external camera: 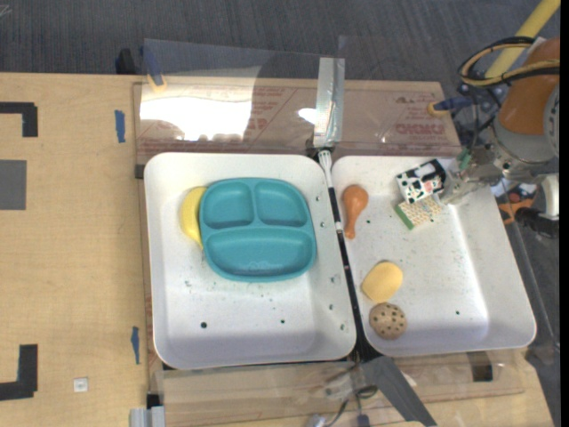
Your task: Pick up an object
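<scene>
We see two white bins: the left bin bearing one teal divided tray over one yellow thing, the right bin bearing four small things. Our gripper hovers beside one patterned card, so we judge the approach in hand; whether it grips, we cannot tell. Next comes a firm close. One orange drumstick, one yellow lump, one speckled ball.

We note counter, tan board top, black marks at left edge. Two white bins rest directly on it, touching: left bin, right bin.
</scene>
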`<state>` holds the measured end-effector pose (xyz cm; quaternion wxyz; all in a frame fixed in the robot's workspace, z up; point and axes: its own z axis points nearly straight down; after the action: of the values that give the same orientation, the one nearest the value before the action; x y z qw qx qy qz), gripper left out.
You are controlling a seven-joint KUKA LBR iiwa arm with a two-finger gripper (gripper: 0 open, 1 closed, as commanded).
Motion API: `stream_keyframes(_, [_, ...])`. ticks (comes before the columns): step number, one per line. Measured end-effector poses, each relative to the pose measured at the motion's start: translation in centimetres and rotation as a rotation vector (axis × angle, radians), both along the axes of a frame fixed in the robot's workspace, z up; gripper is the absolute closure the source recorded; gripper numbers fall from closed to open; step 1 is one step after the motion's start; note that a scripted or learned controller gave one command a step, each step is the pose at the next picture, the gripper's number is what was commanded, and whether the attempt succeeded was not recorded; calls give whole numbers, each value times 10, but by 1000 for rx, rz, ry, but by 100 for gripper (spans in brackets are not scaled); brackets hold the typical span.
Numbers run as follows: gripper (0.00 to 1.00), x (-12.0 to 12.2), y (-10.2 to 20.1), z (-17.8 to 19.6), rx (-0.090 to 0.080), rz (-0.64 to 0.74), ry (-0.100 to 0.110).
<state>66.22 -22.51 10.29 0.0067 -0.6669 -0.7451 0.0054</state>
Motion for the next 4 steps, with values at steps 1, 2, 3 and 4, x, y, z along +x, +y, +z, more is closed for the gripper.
stream_keyframes(1, [0,3,11,1,16,9,1])
stream_keyframes(2, [0,-35,54,-7,-5,-314,-39])
stream_keyframes(3, [0,-27,60,-8,-6,-340,-34])
stream_keyframes(4, [0,-11,61,-7,-9,63,-40])
